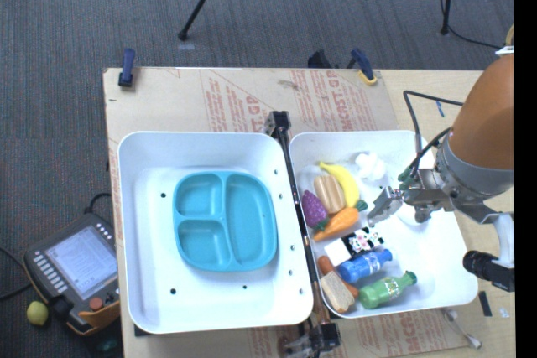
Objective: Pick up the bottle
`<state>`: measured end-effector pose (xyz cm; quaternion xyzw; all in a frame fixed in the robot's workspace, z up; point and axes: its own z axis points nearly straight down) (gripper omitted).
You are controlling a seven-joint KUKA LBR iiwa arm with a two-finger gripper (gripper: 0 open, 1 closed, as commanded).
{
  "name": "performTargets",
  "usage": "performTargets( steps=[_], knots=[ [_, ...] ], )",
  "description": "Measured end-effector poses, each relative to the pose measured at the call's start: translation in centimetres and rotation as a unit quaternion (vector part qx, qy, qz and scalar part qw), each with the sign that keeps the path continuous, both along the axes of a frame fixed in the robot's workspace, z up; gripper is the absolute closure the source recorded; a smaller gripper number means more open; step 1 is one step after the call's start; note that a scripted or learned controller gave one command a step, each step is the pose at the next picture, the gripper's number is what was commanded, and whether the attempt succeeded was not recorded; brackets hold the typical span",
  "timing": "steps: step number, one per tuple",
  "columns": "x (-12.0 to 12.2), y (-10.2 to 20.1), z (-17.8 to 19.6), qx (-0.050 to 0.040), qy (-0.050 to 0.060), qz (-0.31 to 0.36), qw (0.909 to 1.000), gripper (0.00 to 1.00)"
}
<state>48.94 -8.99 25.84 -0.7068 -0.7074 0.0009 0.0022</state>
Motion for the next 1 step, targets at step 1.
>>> performTargets(
  steps=[1],
  knots=[
    [0.03,0.05,0.94,0.0007,0.001,-0.001,1.0000,1.00]
  ],
)
